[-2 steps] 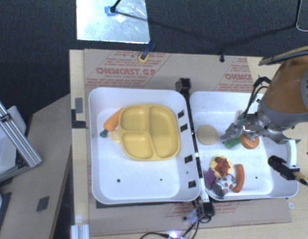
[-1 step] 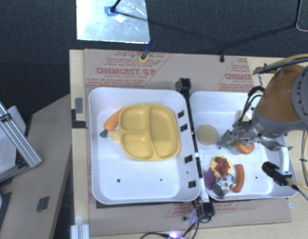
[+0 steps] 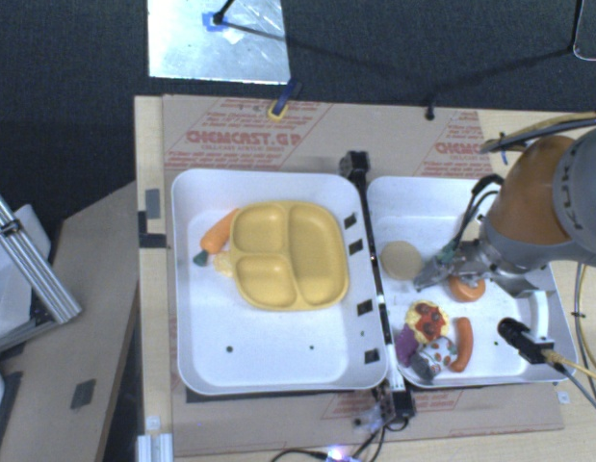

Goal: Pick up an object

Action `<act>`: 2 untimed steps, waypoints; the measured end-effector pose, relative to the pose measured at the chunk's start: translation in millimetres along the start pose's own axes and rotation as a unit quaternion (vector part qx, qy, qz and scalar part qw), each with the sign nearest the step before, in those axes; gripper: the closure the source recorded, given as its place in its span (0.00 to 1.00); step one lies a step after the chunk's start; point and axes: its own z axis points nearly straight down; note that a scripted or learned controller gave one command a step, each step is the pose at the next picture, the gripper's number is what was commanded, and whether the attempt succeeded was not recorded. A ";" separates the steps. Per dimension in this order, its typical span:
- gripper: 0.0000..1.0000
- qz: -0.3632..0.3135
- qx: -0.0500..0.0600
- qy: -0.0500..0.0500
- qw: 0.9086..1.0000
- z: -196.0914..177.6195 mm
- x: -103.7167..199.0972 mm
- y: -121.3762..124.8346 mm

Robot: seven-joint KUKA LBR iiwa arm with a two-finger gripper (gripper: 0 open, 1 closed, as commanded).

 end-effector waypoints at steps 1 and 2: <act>1.00 0.000 0.001 0.000 1.000 -8.5 0.1 -0.1; 1.00 -0.002 0.000 0.000 1.000 -59.9 8.5 -4.2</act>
